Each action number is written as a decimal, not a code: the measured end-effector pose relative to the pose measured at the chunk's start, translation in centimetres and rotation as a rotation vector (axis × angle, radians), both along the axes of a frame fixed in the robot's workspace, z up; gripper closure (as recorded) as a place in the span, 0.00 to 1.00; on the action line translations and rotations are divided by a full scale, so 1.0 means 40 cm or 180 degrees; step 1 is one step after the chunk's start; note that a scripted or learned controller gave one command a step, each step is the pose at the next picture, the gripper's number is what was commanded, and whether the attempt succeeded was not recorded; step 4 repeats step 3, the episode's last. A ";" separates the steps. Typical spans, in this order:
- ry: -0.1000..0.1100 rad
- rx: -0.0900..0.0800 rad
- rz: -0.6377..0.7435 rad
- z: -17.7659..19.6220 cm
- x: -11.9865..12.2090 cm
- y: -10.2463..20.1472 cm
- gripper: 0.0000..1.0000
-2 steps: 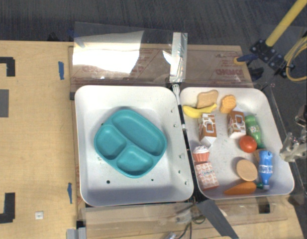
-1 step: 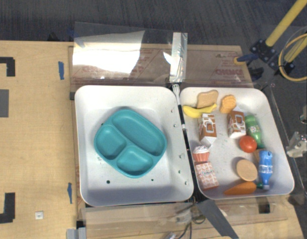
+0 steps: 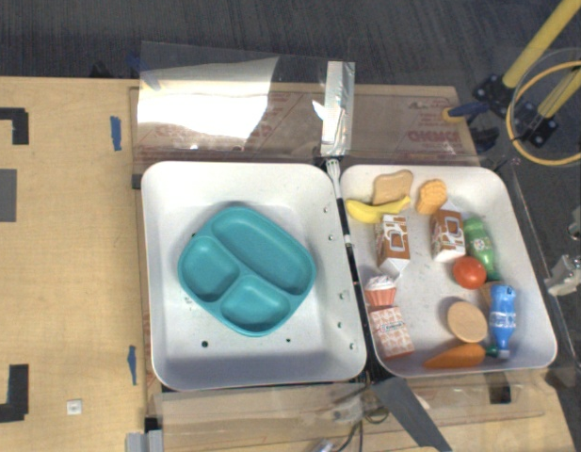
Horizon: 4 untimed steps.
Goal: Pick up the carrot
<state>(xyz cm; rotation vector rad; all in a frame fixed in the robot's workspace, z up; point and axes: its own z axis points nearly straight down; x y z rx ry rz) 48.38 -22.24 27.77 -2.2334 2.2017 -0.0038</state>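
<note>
The carrot [image 3: 455, 356] is an orange, tapered piece lying flat near the front edge of the right bin [image 3: 525, 215], its thick end to the right. It touches or nearly touches a round tan disc [image 3: 467, 321] just behind it and the foot of a blue bottle [image 3: 502, 318] at its right.
The right bin also holds a red tomato [image 3: 469, 271], a green bottle [image 3: 478, 238], two small cartons [image 3: 395, 238], a banana [image 3: 377, 210], a bread slice [image 3: 394, 186] and a red-and-white pack [image 3: 392, 332]. A teal divided plate [image 3: 248, 266] lies in the left bin [image 3: 168, 196].
</note>
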 end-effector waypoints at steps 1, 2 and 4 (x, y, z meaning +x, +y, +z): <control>-0.0005 -0.0005 0.0478 0.046 -0.006 0.009 1.00; -0.0004 -0.0007 0.0970 0.086 -0.006 0.016 1.00; 0.0018 0.0003 0.1916 -0.005 0.002 0.023 1.00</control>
